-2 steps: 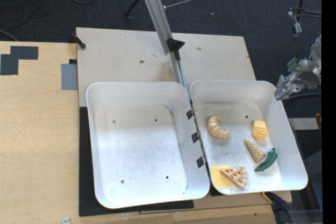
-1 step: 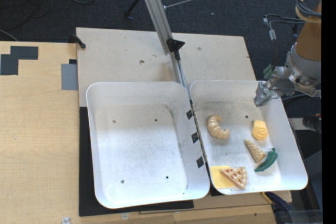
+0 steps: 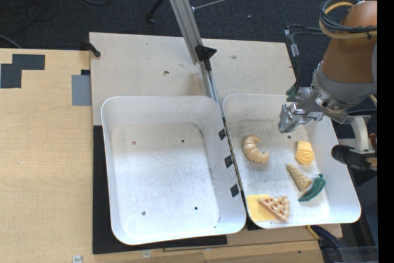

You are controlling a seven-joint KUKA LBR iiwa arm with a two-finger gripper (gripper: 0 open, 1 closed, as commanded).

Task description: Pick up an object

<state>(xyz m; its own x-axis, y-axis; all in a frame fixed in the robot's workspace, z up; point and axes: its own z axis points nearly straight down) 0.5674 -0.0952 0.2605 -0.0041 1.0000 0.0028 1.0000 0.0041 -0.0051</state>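
The right bin (image 3: 246,109) holds several toy foods. A tan croissant (image 3: 255,149) lies near its middle. To the right sit a yellow corn piece (image 3: 303,153), a beige cone-shaped piece (image 3: 299,177) and a green pepper (image 3: 313,188). A pizza slice (image 3: 275,206) rests on a yellow slab by the front rim. My gripper (image 3: 288,122) hangs over the bin's back right part, above and left of the corn. I see nothing held between its fingers.
The left bin (image 3: 117,132) stands beside the right one, with a row of black clips (image 3: 226,160) along the shared wall. A slanted aluminium post (image 3: 184,18) rises behind the bins. The arm's orange band (image 3: 351,52) is at the right.
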